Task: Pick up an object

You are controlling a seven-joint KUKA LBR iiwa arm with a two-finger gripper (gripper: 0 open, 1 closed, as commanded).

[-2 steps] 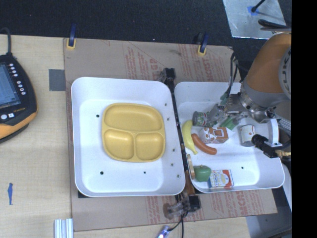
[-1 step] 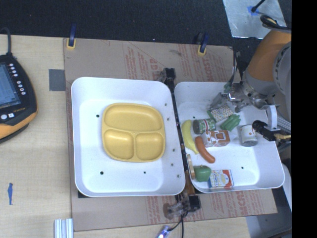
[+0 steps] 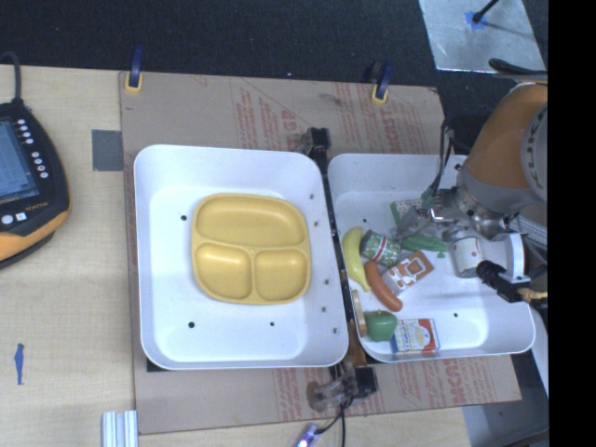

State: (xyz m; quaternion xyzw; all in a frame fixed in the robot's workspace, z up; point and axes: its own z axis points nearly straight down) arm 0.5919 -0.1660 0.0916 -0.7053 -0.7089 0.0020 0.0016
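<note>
One tool [image 3: 419, 220] sits low among toy foods [image 3: 391, 259]; grip unclear.

overhead camera, slanted down, both bins [image 3: 149, 250]

Wooden desk [image 3: 65, 324], brown cardboard sheet [image 3: 279, 110] held by two clamps [image 3: 135, 71], handheld control tablet [image 3: 23, 180] at left edge, grey tape patch [image 3: 106, 149]

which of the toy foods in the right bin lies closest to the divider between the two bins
The yellow plastic banana, lying lengthwise right along the divider edge. The orange toy hot dog and small green can sit further into the right white bin.
</note>
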